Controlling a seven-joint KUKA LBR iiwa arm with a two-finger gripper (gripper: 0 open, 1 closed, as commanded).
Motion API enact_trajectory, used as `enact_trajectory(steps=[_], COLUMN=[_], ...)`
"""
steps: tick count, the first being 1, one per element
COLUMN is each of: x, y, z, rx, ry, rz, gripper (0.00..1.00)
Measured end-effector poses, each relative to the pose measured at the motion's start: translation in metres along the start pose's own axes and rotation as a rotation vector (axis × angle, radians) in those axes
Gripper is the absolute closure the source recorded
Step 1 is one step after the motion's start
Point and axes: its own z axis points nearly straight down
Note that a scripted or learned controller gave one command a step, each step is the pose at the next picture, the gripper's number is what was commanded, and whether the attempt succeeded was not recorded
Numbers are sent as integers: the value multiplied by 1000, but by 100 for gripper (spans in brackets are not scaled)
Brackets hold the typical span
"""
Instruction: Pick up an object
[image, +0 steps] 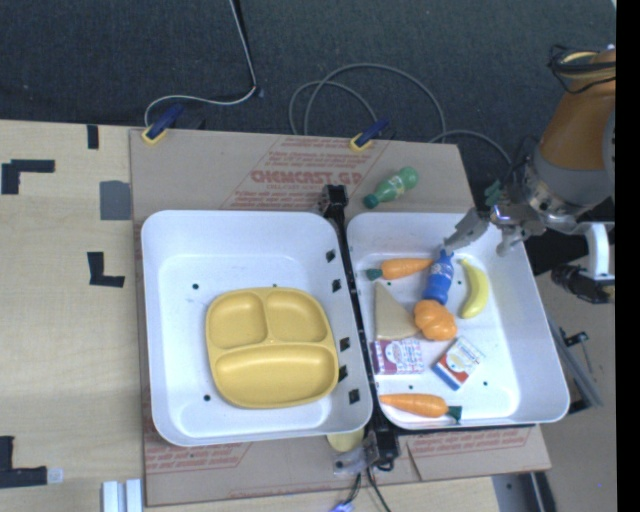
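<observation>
Pale wood table (60, 330) topped with cardboard sheet (300, 170), dark carpet (120, 50) behind, looped cables (365, 85), two white bins (160, 250), gripper (492, 228) spread wide, holding nothing

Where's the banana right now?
The banana lies in the right-hand bin near its far right side, just right of the blue bottle and up-right of the orange fruit, below the gripper.
</observation>
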Motion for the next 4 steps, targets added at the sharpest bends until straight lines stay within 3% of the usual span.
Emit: enact_trajectory(steps=[1,3,4], x=[20,76,75], y=[20,-84,-91], z=[148,140,140], rx=[-5,-15,-17], ry=[-3,-12,-12], rz=[-2,4,6], gripper=[0,0,0])
